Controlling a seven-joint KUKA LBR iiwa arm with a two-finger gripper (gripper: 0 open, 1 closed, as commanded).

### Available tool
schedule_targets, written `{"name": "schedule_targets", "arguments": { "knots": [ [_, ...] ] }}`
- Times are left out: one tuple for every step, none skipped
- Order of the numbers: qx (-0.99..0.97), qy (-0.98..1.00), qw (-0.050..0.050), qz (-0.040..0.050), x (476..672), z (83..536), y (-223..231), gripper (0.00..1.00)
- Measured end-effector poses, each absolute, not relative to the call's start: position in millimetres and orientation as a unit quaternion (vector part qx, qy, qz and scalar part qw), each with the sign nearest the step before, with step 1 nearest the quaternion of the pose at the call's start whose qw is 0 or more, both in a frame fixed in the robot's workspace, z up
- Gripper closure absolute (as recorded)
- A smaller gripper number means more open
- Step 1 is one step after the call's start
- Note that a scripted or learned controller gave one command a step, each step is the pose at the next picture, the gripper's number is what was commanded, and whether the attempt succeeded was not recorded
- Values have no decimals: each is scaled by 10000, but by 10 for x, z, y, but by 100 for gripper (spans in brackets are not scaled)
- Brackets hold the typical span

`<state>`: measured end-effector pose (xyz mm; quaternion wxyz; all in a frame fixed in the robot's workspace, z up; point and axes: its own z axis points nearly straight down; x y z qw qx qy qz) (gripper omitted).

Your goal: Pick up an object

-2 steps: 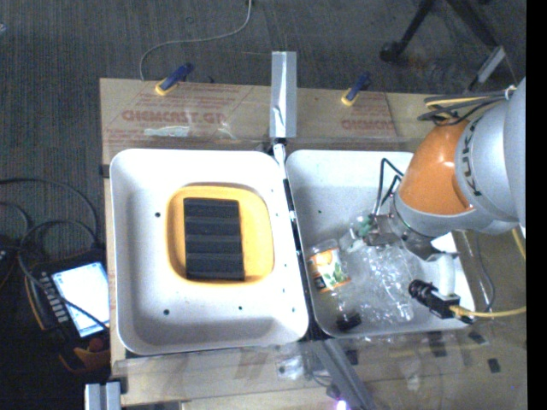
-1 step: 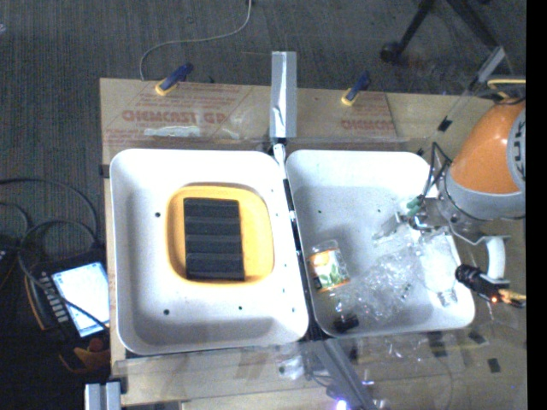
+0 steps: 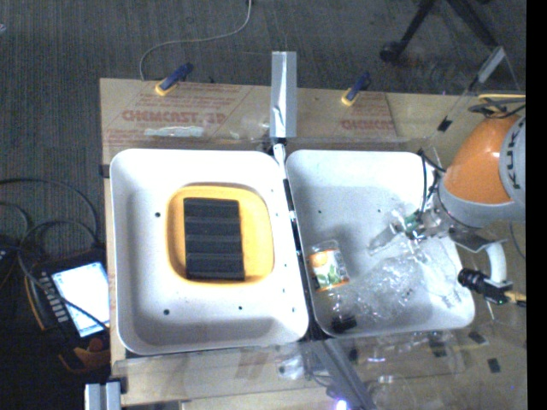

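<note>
Viewed from above at a slant: two shallow white bins side by side on a wooden bench (image 3: 197,114), rims touching along the centre line. In the left bin (image 3: 128,254), a rounded-square yellow tray (image 3: 261,237), smooth and matte, carrying a black block (image 3: 214,237) with crosswise ridges, set squarely in the middle. In the right bin (image 3: 359,178), a small can (image 3: 328,267) lying near the left wall, with an orange and green label and a pale top; beside it, towards the right, a heap of crumpled clear plastic (image 3: 389,280), glossy and hard to outline; near the front wall, a small dark piece (image 3: 344,322), too small to identify. Reaching in from the right, the arm (image 3: 483,173), grey with a rounded orange band, ending in the gripper (image 3: 416,223) over the right half of the right bin, at the upper edge of the clear plastic. Gripper tip blurred against the plastic; open or closed not discernible, and nothing clearly seen held. Can well to the left of the gripper and lower in the view, apart from it, with clear plastic lying between. At the bench's far edge, two blue and yellow clamps (image 3: 173,78) and an upright metal post (image 3: 283,92) between the bins.
</note>
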<state>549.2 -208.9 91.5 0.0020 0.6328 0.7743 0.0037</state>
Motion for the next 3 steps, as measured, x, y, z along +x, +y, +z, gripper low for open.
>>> {"name": "schedule_targets", "arguments": {
  "knots": [
    [6326,7745,25,49,5500,1002,-2078,100],
    [5992,8005,113,31,5215,924,-2023,100],
    [5573,8303,3,4,5451,1866,-1437,100]
  ]
}}
